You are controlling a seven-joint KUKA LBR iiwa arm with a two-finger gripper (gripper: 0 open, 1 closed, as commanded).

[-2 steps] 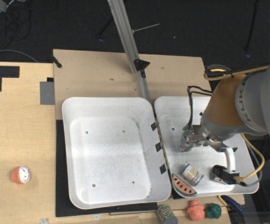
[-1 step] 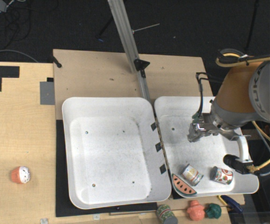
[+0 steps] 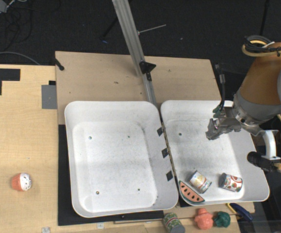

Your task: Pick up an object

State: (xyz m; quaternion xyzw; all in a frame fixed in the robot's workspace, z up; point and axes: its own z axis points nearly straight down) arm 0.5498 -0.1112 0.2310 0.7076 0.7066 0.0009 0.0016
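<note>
Gripper (image 3: 214, 133) hangs over the right bin (image 3: 203, 115), well up from the silver can (image 3: 199, 181); whether it's open or closed, cannot tell. Best play: drop straight over the can and straddle it. Beside the can: 1 red-patterned can (image 3: 231, 182) and 1 watermelon slice (image 3: 190, 192). The left bin (image 3: 74, 115) offers no target.

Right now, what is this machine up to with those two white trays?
A grey and orange robot arm reaches in over the right bin, its tool above the bin's bare middle, holding nothing visible. Two small cans and a watermelon-slice toy lie near that bin's front edge, untouched. Nothing has been picked up yet.
</note>
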